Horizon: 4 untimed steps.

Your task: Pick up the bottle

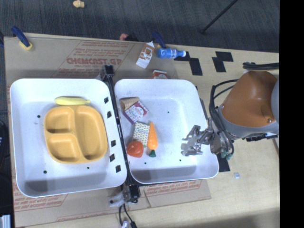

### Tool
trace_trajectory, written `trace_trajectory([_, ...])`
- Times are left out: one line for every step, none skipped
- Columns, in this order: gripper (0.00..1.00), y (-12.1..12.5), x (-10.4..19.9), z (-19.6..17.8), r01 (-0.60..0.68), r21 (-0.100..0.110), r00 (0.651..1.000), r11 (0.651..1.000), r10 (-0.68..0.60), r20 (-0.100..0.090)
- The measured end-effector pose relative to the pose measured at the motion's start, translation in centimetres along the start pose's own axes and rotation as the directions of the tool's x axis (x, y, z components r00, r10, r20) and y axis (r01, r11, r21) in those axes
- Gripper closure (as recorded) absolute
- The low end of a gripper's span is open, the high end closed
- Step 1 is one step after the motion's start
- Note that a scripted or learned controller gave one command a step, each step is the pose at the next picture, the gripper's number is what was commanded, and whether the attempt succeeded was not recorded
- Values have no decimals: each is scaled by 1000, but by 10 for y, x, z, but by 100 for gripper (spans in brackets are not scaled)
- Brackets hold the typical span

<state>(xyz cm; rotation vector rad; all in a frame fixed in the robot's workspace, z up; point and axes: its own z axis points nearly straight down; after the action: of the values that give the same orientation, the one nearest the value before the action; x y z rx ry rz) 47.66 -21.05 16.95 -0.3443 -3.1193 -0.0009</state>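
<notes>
Reaching in from the right, the arm [249, 103] has its claw [192, 144] low over the right side of the right bin [187, 91]. Whether the claw is open or closed I cannot tell; its metal parts blur together against the white floor, and nothing shows between them.

The bottle [170, 53], blue with a pale cap end, lies on its side on the bench well above the claw, outside the bin and beyond its far rim. Just left of the bottle lies a small carton [146, 54], and a smaller packet [159, 73] touches the bin's far rim.

Left of the claw, apart from it, a cluster sits by the bin's left wall: a carrot [152, 137], a tomato [135, 148], a checked packet [140, 131], and above them a dark red pouch [136, 112] and a cone [128, 102].

Farther left, the other bin [28, 175] holds a yellow tray [76, 133] with a banana [72, 100] just above it.
</notes>
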Motion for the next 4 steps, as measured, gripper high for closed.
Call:
trace_trajectory([100,0,-1,-15,342,2,940,940,-342,4])
trace_trajectory([100,1,-4,2,428,0,904,904,-428,0])
trace_trajectory([100,2,-7,-11,581,3,814,814,-581,4])
trace_trajectory([100,2,-8,-15,755,3,655,655,-755,3])
